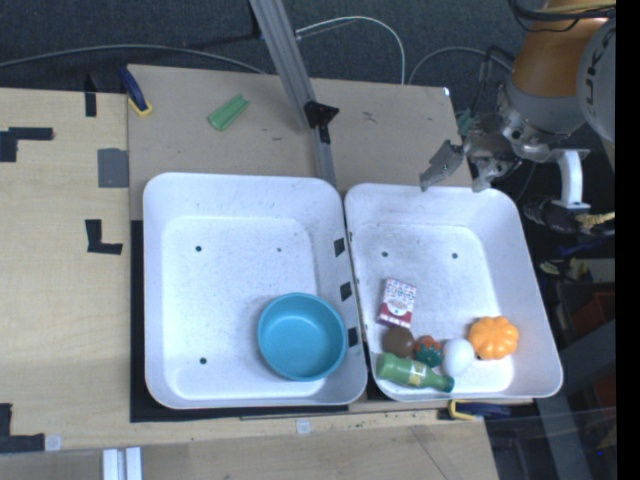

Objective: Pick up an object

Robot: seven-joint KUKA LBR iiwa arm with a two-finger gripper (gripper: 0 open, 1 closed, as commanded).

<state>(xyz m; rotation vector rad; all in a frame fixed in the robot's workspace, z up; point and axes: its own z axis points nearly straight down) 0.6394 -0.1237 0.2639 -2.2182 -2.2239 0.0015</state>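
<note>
Two shallow white bins side by side on the worktop (60,268): left bin (160,268) with one blue bowl (301,335) toward its near right corner, right bin (530,298) with the rest of the objects crowded along its near edge. Counted there: one small red-and-white box (397,302), one orange pumpkin-like toy (493,337), one white ball (458,354), one green bottle (412,371) lying on its side, one dark brown lump (398,342) and one small reddish piece (428,349) (too small to name). On the bare board beyond the bins, one green block (227,112).

Pincer (458,164) poised over the far rim of the right bin, well apart from every object; fingers apparently spread with a clear gap between them, nothing gripped.

Step in hand, judged from this: choosing a target and travelling to it. Best prospects probably the box or the pumpkin toy, each with some free space on its far side; bottle, ball and brown lump touching or nearly so, hence awkward for finger clearance. Sensible approach: straight down from above, fingers either side of the chosen object, clear of neighbours and of the bin wall. Risk of a round toy rolling off on contact.
</note>
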